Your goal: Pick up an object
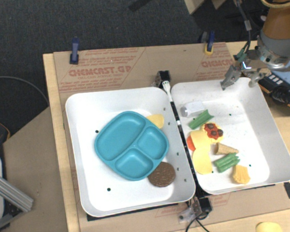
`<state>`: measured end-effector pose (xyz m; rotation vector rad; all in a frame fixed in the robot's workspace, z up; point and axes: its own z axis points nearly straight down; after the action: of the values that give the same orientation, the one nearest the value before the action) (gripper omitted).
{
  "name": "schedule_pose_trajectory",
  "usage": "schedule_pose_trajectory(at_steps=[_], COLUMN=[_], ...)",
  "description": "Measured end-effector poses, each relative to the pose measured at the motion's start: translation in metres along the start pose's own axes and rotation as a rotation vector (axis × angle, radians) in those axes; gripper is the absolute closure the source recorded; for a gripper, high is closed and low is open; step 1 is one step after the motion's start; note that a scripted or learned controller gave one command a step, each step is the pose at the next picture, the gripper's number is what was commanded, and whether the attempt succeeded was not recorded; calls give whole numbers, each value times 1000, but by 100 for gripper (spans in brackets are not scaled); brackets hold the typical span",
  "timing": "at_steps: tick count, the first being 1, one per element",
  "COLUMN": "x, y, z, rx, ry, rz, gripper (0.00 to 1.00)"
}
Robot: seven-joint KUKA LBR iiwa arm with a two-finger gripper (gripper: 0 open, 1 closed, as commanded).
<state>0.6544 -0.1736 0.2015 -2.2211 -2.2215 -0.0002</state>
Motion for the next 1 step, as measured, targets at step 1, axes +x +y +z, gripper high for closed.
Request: schedule_pose_trajectory(at_steps=[1], x=[-55], y=[-47], z=[-45], rx=[-2], ry=[-4], rz=[6], gripper=[0])
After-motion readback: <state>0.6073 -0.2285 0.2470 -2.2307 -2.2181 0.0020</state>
